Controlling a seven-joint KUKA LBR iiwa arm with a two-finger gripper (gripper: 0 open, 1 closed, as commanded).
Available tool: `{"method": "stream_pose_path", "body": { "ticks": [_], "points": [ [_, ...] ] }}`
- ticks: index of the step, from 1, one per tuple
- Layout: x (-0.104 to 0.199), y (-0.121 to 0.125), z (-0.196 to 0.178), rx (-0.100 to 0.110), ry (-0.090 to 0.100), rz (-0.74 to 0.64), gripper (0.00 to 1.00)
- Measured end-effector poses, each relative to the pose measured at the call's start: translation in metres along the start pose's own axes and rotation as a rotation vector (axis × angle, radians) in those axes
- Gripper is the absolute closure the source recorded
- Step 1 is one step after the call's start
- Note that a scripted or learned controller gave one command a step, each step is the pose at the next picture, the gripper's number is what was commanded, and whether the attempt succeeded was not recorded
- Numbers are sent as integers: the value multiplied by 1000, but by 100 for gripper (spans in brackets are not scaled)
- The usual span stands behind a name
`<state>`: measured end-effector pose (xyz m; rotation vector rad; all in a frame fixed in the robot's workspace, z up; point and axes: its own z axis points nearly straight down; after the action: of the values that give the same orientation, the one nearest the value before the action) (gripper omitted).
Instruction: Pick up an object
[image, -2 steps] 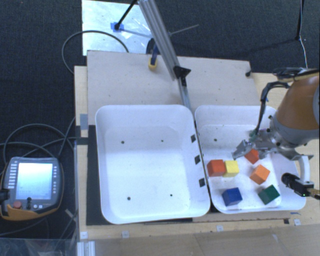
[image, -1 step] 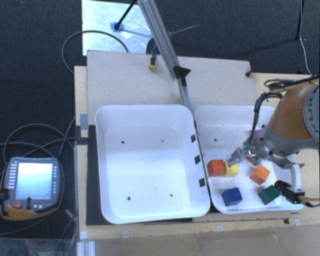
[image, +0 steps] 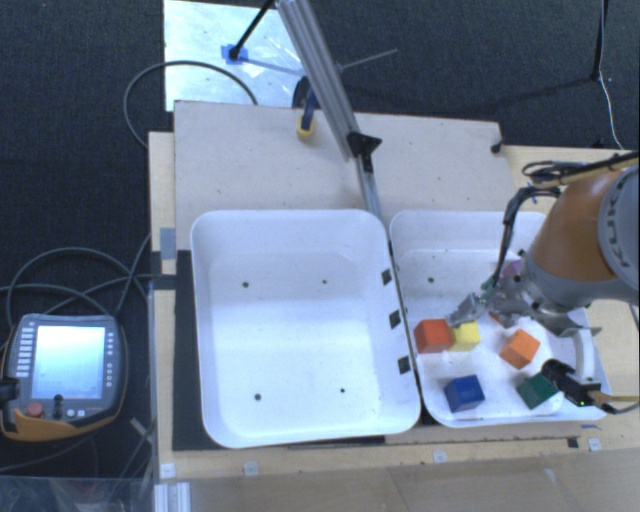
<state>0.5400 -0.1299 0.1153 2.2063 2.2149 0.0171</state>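
- Camera view, from above the bench: we see the grey-and-orange arm (image: 590, 235) reaching in from the right over the right bin (image: 440, 235), its gripper (image: 468, 312) low among a cluster of small blocks.
- We cannot tell whether the gripper is apart or together; its tip is small and blurred, and we see no block between it.
- We count five candidates in the right bin: a red block (image: 433, 335) and a yellow block (image: 467, 335) touching each other just below the gripper's tip, an orange block (image: 520, 349) near them, a blue block (image: 464, 392) toward the bin's front edge, and a green block (image: 537, 390) partly behind cabling.
- We judge these blocks light and stiff, with flat faces that should take a squeeze without damage; smooth sides could slip under an off-centre pinch.
- We would take a block across two opposite flat faces, near its middle.
- We note the red and yellow pair leave no gap between them, so the free-standing blue or orange block looks the easier hold.
- We see the left bin (image: 290, 235) beside it.
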Motion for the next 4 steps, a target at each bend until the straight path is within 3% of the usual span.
{"method": "stream_pose_path", "body": {
  "ticks": [1, 2, 3, 4],
  "points": [
    [0, 1, -10, -3, 1, -1, 100],
    [1, 7, -74, 10, 1, -1, 100],
    [-3, 7, -138, 9, 1, 0, 100],
    [-3, 8, -149, 15, 2, 0, 100]
  ]
}}
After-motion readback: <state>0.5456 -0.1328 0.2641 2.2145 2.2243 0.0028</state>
